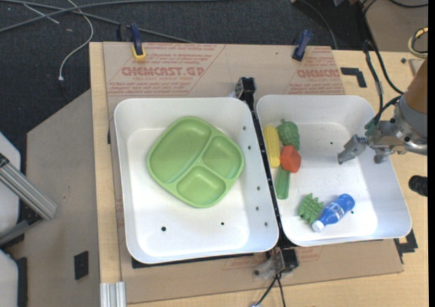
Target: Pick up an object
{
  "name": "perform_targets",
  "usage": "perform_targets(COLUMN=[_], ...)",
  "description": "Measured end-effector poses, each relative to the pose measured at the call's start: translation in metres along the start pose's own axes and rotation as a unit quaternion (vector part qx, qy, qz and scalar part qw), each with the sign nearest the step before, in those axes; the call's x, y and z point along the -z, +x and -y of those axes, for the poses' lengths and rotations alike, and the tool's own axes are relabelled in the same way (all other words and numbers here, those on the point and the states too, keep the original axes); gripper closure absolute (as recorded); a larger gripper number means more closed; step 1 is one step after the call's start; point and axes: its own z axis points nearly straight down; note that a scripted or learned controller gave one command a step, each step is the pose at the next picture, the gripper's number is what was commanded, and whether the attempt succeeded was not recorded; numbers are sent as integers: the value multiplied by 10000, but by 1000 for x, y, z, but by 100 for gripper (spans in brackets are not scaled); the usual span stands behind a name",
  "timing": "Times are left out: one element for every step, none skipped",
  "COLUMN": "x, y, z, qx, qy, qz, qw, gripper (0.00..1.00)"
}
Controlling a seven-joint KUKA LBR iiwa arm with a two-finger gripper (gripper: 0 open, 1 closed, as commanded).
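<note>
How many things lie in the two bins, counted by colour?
Green: 4, namely the divided plate, a leafy piece, a long piece, a spiky piece
Yellow: 1, the corn
Red: 1, the red piece
Blue: 1, the bottle
Total: 7

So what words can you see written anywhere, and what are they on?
"CHEMCAST GP", in red, on the brown board behind the left bin.
The same red print, on the board behind the right bin, reads partly: "CHEMCAS".
Smaller red lines around both: too small to read.
Blue bottle label: too blurred to read.
</note>
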Motion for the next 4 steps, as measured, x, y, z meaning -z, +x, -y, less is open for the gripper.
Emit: perform_targets(x=[-44,-30,32,93], y=[5,4,-3,-9], z=[-4,-5,-9,-5], qx=[2,-2,1,1], qy=[-1,-30,-65,-65], qz=[-1,8,29,31], qw=[10000,10000,10000,10000], gripper=[0,100,100,100])
